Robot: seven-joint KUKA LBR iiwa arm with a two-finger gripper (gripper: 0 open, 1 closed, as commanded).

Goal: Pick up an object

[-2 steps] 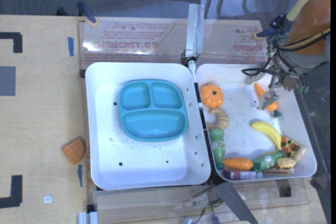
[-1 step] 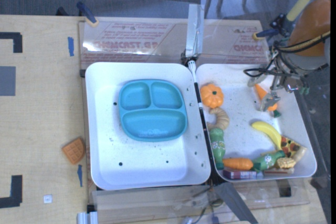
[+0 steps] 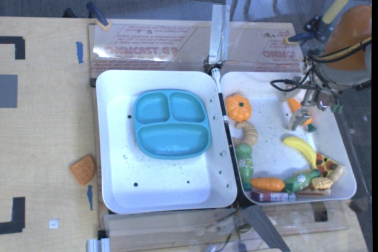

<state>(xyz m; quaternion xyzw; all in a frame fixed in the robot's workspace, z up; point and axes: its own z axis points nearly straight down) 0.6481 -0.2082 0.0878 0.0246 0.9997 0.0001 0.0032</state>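
Observation:
My gripper point(image 3: 301, 117) reaches down into the right bin point(image 3: 344, 157) near its far right side, under the orange-banded wrist point(image 3: 349, 29). A small orange piece point(image 3: 293, 104) shows just left of the gripper, and a small orange and green bit point(image 3: 308, 124) sits at its tip. I cannot tell whether either is gripped. Below lies a yellow banana point(image 3: 301, 150). An orange pumpkin point(image 3: 238, 107) sits at the bin's far left, with a tan pastry point(image 3: 250, 133), a green vegetable point(image 3: 244, 162) and a carrot point(image 3: 267, 184) in front of it.
A pizza slice point(image 3: 326, 164) and other toy food crowd the right bin's near right corner. The left bin point(image 3: 112, 144) holds a blue divided plate point(image 3: 172, 123). A tan waffle piece point(image 3: 83, 169) lies on the bench to the left. Cables hang beside the wrist.

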